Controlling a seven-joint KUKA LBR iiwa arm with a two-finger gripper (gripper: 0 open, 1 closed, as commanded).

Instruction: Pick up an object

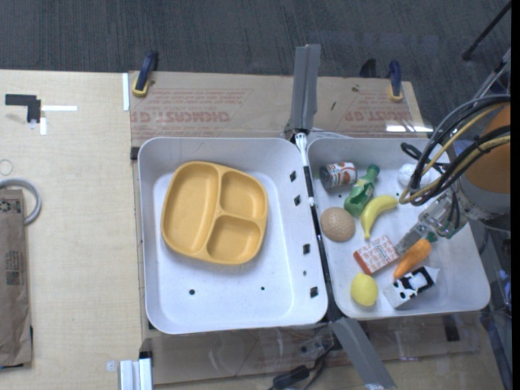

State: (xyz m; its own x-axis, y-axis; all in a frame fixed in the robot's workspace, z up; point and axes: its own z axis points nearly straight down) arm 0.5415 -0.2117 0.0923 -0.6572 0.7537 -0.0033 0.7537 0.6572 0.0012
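Note:
The right bin (475, 295) holds several small items: a red and white can (339, 173), a green toy (360, 193), a yellow banana (377, 213), a brown round item (338, 224), a red and white packet (376, 255), an orange carrot (413, 257), a yellow lemon (365, 289) and a black and white toy (415, 286). My gripper (428, 227) hangs low over the right side of this bin, just above the carrot's upper end. The arm's cables and wrist hide what lies directly beneath it.
The left bin (162, 299) carries a yellow divided plate (214, 212). A grey divider (305, 96) stands behind the seam between the bins. Cardboard (219, 108) lies behind them, and a brown paper bag (14, 275) sits at the far left of the bench.

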